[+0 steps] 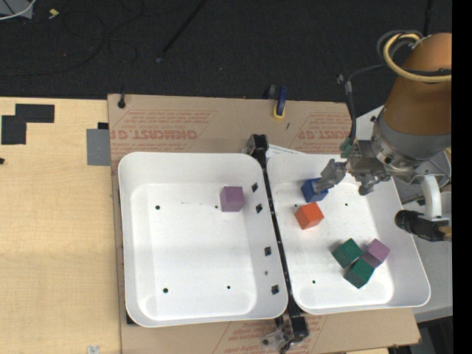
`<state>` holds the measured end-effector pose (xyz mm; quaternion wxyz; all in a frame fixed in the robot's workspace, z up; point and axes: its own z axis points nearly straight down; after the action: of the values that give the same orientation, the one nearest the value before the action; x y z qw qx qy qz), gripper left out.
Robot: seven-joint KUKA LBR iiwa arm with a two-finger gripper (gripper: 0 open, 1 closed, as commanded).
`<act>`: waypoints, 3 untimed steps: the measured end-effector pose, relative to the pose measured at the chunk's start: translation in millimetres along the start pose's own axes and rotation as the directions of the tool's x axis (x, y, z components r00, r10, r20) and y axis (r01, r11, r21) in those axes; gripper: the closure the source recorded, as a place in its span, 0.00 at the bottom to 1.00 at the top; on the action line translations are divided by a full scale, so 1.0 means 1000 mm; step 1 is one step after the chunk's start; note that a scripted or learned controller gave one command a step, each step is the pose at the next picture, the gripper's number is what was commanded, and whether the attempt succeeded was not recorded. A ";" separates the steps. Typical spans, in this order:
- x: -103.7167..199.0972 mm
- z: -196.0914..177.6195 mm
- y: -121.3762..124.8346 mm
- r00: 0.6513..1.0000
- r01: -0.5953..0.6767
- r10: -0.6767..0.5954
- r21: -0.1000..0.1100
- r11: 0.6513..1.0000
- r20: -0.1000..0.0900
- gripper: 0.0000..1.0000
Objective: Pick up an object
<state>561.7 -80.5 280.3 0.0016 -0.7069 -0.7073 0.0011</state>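
Camera view: tool at right bin top edge, beside blue block; grip state unclear. Block looks light, rigid; grasp opposite flat faces.

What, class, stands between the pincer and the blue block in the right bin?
Nothing visible. The pincer hangs just right of the blue block in the right bin, with no object between them. The orange block lies below the blue one, off that path.

Both bins, the left bin and right bin, look like smooth, faintly glossy white plastic. Beneath them lies matt brown cardboard with red print. At nine o'clock, the table shows pale wood grain. The blocks look matt.
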 end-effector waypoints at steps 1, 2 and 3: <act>-0.043 0.129 -0.007 1.000 -0.003 0.003 0.003 1.000 0.000 0.00; -0.044 0.168 -0.058 1.000 0.002 -0.002 -0.022 1.000 0.006 0.00; -0.013 0.193 -0.003 1.000 0.004 -0.004 -0.008 1.000 0.000 0.00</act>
<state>558.0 -93.6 87.5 -0.0013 -0.7055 -0.7088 -0.0016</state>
